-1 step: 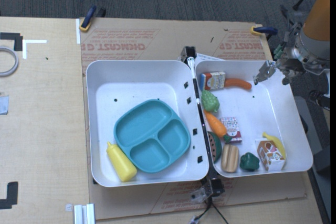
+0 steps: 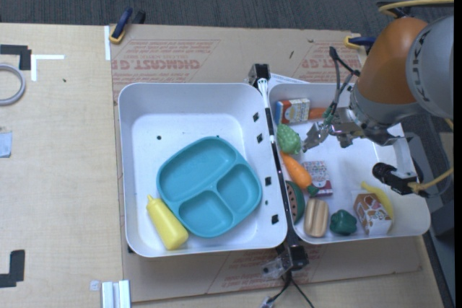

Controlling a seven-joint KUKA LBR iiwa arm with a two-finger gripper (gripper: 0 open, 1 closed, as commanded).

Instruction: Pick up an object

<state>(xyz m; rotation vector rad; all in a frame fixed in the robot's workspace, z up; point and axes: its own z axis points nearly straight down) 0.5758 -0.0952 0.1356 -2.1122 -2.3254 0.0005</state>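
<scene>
From above, my gripper (image 2: 316,135) hangs over the right bin (image 2: 404,227), near its left wall, just beside a green vegetable (image 2: 289,139) and above a carrot (image 2: 297,169). My fingers look slightly parted with nothing between them, though they are small and hard to read. The left bin (image 2: 137,155) holds a blue divided plate (image 2: 208,186) and a yellow bottle (image 2: 167,223).

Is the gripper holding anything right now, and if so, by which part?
Nothing is held: the two-finger gripper hangs open above the right white bin, beside the green round toy.
</scene>
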